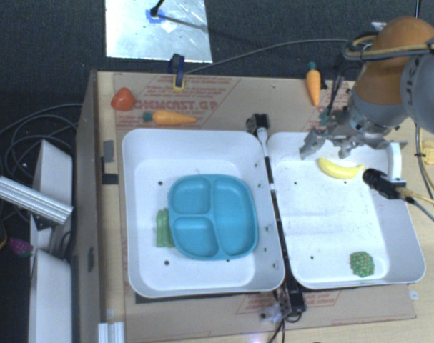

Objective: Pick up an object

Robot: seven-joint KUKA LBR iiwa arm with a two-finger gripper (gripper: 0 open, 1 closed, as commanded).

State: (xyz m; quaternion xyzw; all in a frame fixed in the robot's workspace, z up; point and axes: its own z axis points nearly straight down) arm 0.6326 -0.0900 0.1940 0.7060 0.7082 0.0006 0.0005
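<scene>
A yellow banana point(340, 168) lies near the back of the right bin point(395, 227). A knobbly green object point(361, 263) sits in that bin's front right corner. My gripper point(326, 147) hangs over the bin's back edge, just behind and left of the banana. Its two fingers are spread open with nothing between them. In the left bin point(141, 191) rests a blue divided plate point(213, 216), and a flat green piece point(162, 229) lies against the plate's left side.
Behind the bins, two carrots point(172, 118) point(314, 84) and a red tomato-like toy point(122, 99) lie on the cardboard. A black clip point(259, 125) stands on the ridge between the bins. A black cylinder point(382, 183) on the arm overhangs the right bin.
</scene>
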